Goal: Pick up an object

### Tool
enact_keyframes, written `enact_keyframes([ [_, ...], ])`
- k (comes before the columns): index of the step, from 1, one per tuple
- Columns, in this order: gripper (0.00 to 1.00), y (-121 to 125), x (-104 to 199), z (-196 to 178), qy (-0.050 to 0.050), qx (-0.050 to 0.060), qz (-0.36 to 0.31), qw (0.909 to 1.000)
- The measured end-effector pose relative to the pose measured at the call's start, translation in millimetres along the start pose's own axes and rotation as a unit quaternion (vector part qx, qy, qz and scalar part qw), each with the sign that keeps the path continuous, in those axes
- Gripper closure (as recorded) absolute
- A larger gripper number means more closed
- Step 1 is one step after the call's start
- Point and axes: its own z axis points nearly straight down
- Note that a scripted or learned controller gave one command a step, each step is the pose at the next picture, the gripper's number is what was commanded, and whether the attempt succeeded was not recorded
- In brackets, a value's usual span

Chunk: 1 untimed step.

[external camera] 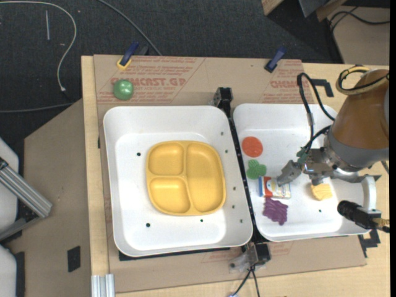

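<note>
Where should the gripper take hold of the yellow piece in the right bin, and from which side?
Probably straight down from above, closing across the narrow width of the yellow piece. It lies flat and apart on the right bin floor, clear of the purple toy, with the gripper just left of it.

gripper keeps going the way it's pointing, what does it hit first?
Most likely the small card lying on the right bin floor. The gripper angles down and toward the left bin, and its tip sits just above the card's near edge. Depth is unclear from one view; the purple toy lies just beyond.
</note>
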Motion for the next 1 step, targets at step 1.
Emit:
enact_keyframes([
  [1,0.00,5.1,7.1,46.9,0.000,-0.001,-0.001,1.0000],
])
